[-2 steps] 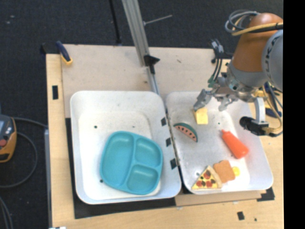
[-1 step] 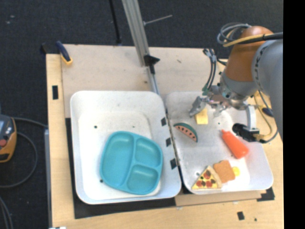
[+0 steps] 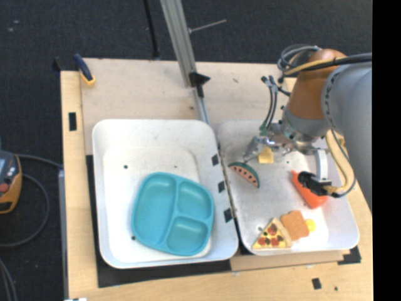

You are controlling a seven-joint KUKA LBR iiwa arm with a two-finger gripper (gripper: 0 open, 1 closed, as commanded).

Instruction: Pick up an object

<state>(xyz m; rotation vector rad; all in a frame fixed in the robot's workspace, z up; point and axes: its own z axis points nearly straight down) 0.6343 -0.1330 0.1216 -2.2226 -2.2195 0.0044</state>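
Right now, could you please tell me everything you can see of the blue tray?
The blue tray is a light-blue, plastic-looking plate with rounded corners and three compartments: one large on its left, two smaller on its right. It lies flat and slightly rotated in the left bin, toward its near side. Nothing lies in it.

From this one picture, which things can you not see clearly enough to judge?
- Gripper, camera view: the wrist above covers it, so finger state is unclear.
- Small yellow piece at the gripper: too small and blurred to identify, or to say if it is held.
- Orange object in the right bin: partly crossed by a cable and a black part.
- Pizza slice and the brown biscuit-like item: touching or overlapping, edge unclear.
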